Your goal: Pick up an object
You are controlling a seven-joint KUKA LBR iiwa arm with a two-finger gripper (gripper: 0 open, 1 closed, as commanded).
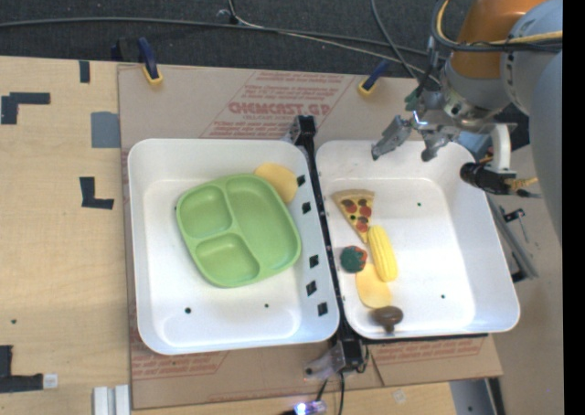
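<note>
Green and moulded into three compartments, a plastic tray (239,229) lies in the left bin (151,249), with a yellow rounded piece (279,179) touching its far right corner. Right of the divider, the right bin (466,249) holds a cluster along its left side: a pizza slice (355,208) farthest back, a yellow corn cob (382,252) just near of it, a small dark green item (353,260) touching the cob's left side, a pale yellow piece (372,292) nearer still, and a brown object (388,317) by the near rim. Any of these could be the object to pick. Farther right, the gripper (409,139) hangs over the far rim of the right bin, its two fingers spread apart with nothing between them. As I judge it, the task has barely begun: nothing is lifted, and the claw is well apart from the cluster. Left to do are moving it over one piece, descending, closing and raising.
</note>
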